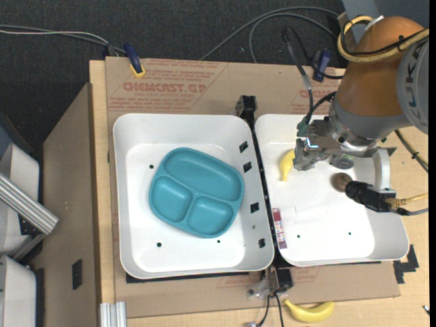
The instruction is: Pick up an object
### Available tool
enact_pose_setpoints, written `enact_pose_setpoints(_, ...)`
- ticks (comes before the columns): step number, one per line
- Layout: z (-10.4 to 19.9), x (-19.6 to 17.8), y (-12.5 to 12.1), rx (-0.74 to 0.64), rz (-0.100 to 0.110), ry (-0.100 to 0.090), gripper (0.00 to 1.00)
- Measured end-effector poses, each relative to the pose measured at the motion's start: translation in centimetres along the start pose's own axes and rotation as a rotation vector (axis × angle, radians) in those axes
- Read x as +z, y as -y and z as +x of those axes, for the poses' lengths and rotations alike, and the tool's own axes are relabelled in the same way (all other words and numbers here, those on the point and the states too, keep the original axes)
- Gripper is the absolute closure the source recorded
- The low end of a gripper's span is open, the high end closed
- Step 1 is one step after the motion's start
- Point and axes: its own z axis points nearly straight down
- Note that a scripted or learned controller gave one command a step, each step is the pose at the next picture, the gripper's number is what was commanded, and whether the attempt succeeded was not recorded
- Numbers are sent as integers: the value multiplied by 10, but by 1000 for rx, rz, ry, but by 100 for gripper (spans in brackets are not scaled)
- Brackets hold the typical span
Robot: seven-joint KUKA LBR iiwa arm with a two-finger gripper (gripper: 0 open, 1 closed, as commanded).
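pick not yet completed, as judged from the single slanted overhead view. the end effector point(308, 157) is seen low over the right bin point(327, 247), near that bin's upper left part, reached in from the right by the grey arm with the orange band point(375, 63)

the likeliest target, a small yellow banana point(285, 165), lies on the floor of the right bin, just left of the end effector and close to the divider between the two bins. contact between them cannot be confirmed; the banana appears to rest on the bin floor and nothing is seen lifted. whether the end effector is wide or narrow cannot be told, as it is masked by the wrist housing

done so far, by appearance: approach and descent toward the banana. left: closing on it, lifting it clear of the bin, confirming it is carried

orientation of the banana: long axis roughly up-down in the view, slightly slanted, upper end leaning toward the end effector, lower end tapering toward the near side of the bin. a gentle curve is noted; only part of its length is visible

other items recorded: a blue divided plate point(196, 192) in the left bin point(136, 251); a small brown round object point(340, 180) in the right bin; a second banana point(311, 310) on the tabletop point(170, 80) in front of the bins
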Motion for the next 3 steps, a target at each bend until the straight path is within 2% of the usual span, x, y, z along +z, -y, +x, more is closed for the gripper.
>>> enact_pose_setpoints(1,55,14,-9,-1,1,0,100)
enact_pose_setpoints(2,105,7,-20,-2,-4,0,100)
enact_pose_setpoints(3,101,8,-20,4,-2,2,0)
